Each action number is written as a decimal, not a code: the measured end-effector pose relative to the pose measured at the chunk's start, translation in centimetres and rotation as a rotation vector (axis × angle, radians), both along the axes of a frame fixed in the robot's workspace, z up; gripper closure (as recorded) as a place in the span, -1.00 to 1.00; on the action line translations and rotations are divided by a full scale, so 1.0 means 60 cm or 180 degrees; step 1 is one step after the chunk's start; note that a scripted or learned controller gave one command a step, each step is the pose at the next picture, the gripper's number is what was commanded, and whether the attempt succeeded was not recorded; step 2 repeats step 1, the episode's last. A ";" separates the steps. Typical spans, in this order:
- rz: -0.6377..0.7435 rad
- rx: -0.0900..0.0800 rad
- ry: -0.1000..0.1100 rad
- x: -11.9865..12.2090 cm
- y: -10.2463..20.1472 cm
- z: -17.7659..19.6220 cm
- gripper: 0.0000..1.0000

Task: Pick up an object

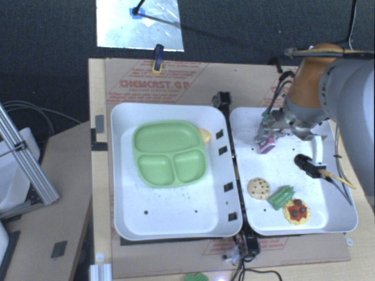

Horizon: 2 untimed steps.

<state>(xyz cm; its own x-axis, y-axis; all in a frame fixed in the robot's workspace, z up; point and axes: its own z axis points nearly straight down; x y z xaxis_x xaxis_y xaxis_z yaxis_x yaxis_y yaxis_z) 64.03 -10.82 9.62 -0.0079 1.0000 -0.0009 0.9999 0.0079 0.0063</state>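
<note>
My gripper (265,138) reaches down into the right bin (334,215) near its back left part. A small pink and purple object (267,147) lies right at the gripper's tip, touching or just under it; I cannot see if it is held. Further forward in the same bin lie a tan cookie (258,188), a green vegetable piece (280,195) and a yellow and red pizza-like piece (296,211), all apart from the gripper.
The left bin (126,215) holds a green divided plate (170,153) with a small yellow item (204,135) at its back right edge. A black divider (229,157) runs between the bins. The grey arm (345,98) hangs over the right bin's back right.
</note>
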 end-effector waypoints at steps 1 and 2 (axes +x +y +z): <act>0.0006 0.0008 -0.0011 -0.040 0.096 0.158 1.00; 0.0006 0.0008 -0.0011 -0.040 0.096 0.158 1.00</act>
